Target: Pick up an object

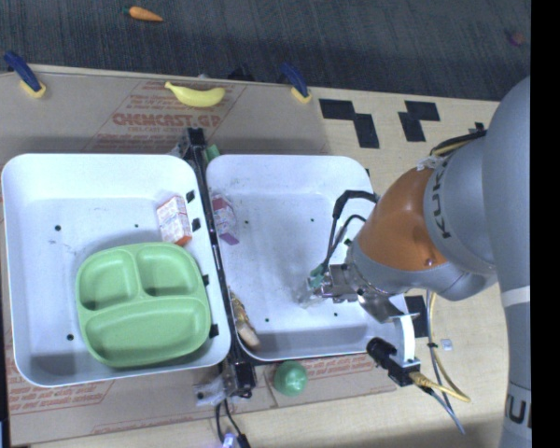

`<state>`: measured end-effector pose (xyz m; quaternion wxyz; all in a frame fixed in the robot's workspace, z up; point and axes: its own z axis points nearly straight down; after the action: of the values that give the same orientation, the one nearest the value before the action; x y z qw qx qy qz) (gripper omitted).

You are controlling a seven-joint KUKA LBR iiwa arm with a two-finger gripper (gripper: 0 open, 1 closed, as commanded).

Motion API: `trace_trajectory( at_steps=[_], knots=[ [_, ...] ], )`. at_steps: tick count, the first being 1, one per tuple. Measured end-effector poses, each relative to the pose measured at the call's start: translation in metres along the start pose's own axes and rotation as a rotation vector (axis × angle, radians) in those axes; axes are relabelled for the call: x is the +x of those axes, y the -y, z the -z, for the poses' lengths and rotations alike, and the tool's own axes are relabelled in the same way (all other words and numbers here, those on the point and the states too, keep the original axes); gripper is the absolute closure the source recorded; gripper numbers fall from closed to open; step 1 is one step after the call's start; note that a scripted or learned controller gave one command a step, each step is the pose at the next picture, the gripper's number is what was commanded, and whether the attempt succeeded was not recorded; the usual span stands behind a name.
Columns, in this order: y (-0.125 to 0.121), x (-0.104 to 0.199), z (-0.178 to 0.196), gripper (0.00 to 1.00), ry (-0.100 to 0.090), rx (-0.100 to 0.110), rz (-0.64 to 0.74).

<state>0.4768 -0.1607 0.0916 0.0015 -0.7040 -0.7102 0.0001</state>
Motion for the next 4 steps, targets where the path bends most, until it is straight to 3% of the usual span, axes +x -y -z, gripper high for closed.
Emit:
trace_trajectory(
  at_steps=[1, 2, 4],
  knots=[
    [0.001, -0.047, 0.001, 1.00, 0.002, -0.002, -0.006],
    [0.000, 0.010, 0.000, 1.00, 0.000, 0.000, 0.000],
    [0.000, 0.000, 0.000, 1.00, 0.002, -0.001, -0.001]
  ],
)
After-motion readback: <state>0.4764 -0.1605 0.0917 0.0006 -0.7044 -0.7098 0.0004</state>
